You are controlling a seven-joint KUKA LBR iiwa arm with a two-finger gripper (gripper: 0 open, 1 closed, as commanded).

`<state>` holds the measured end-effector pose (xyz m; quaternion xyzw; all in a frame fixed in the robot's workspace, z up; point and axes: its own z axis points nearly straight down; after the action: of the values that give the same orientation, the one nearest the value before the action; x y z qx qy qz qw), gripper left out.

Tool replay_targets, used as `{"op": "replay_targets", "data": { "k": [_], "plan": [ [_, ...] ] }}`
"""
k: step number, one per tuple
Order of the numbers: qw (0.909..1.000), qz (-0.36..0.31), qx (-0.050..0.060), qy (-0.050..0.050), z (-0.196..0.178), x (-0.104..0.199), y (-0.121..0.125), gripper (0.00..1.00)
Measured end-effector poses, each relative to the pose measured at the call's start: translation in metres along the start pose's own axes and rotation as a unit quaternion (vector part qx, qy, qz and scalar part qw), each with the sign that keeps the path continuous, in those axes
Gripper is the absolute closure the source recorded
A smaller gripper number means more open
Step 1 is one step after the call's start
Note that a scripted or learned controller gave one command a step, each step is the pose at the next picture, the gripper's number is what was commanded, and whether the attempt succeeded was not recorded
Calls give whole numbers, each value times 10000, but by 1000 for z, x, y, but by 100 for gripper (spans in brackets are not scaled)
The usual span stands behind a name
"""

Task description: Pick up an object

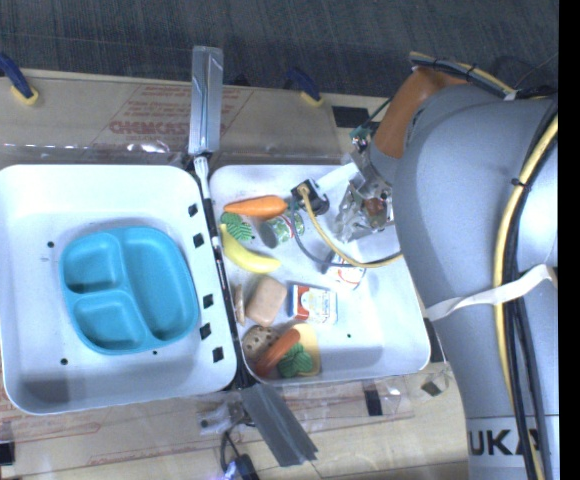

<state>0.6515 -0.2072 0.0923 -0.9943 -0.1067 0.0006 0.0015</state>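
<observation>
You have the gripper [362, 211] low in the right bin [390, 343]'s far corner; whether it's clenched or released, you cannot tell from here; nothing shows in its grasp. Candidate objects sit just left of it: a carrot [257, 206], a can [284, 228], a banana [247, 255]; probably you're lining up a descent.

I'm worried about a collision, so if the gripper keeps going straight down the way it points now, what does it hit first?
Probably the bare white floor of the right bin: the gripper hangs over open floor, right of the small can. Depth is unclear.
</observation>
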Motion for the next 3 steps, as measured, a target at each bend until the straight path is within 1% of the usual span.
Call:
{"op": "replay_targets", "data": {
  "k": [2,3],
  "plan": [
    [10000,19,15,-27,2,2,-39,100],
    [10000,32,4,-21,1,-37,-35,100]
  ]
}}
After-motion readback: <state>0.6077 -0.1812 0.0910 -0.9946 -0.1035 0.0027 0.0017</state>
